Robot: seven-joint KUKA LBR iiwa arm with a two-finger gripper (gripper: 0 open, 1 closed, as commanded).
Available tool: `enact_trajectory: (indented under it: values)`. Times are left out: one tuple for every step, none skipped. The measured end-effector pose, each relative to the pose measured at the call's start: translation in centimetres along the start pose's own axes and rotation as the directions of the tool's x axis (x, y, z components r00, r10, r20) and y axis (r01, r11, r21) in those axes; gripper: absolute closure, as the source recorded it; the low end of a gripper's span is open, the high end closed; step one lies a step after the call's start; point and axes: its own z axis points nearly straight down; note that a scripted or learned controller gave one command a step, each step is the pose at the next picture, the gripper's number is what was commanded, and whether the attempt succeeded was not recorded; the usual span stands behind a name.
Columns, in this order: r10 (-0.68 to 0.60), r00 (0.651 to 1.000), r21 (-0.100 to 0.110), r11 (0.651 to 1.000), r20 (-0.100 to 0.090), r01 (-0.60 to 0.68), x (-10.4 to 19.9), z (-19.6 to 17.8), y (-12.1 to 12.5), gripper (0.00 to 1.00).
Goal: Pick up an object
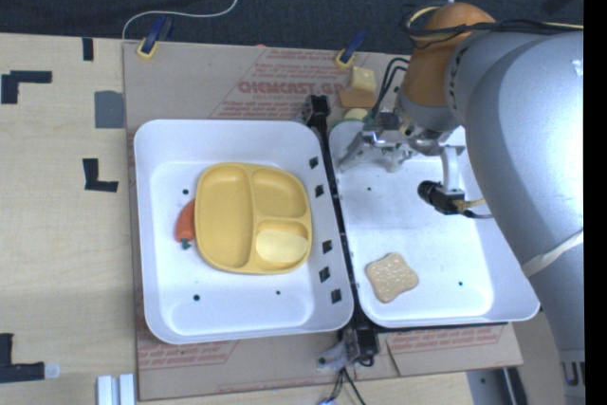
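Observation:
A tan, biscuit-like piece [391, 277] lies flat on the floor of the right bin [474, 299], near its front. In the left bin [161, 204] sits a yellow divided plate [237, 204], with a paler yellow rounded piece [281, 245] in its near right compartment. An orange-red object [185, 223] pokes out from under the plate's left edge. My gripper [377, 145] hangs over the far left corner of the right bin, close to the divider between the bins and well behind the biscuit piece. Nothing shows in its grasp.
A tan block [359, 88] and a small pale object [355, 116] sit just behind the right bin, beside the gripper. The grey arm [531, 138] covers the right bin's right side. A black cable plug [442, 195] hangs over the right bin's floor.

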Motion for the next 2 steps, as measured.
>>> enact_trajectory:
  values:
    - [0.0,1.0,-0.004,1.0,0.0,0.0,0.09,-1.0,0.04,1.0]
    - [0.0,1.0,-0.004,1.0,0.001,0.0,0.09,-0.95,0.03,0.0]
